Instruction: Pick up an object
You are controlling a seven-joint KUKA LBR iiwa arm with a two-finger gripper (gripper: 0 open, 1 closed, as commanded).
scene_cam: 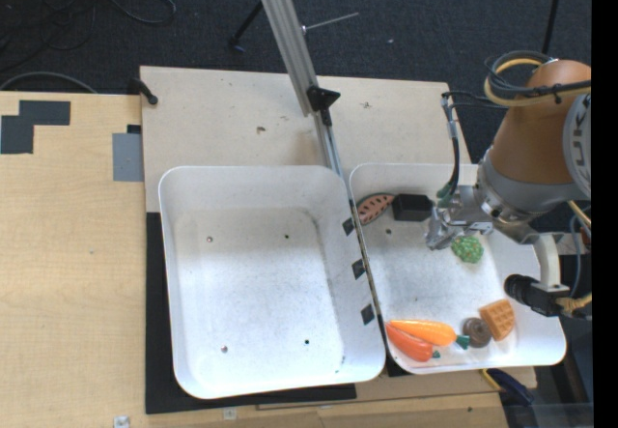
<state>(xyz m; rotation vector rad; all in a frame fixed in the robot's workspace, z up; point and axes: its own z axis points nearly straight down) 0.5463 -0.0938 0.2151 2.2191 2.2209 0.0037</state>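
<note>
Wooden bench bears two white bins.

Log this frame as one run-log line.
arm: over right bin | gripper: low, beside green object, nothing seen held | elsewhere in bin: carrot, waffle piece, black block

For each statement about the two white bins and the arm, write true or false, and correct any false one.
1. The pincer is over the right bin. True.
2. The green object lies in the left bin. False: it lies in the right bin, beside the pincer.
3. The orange carrot-like object lies near the right bin's front edge. True.
4. The waffle-like piece sits at the right bin's far-left corner. False: it sits near the front right.
</note>
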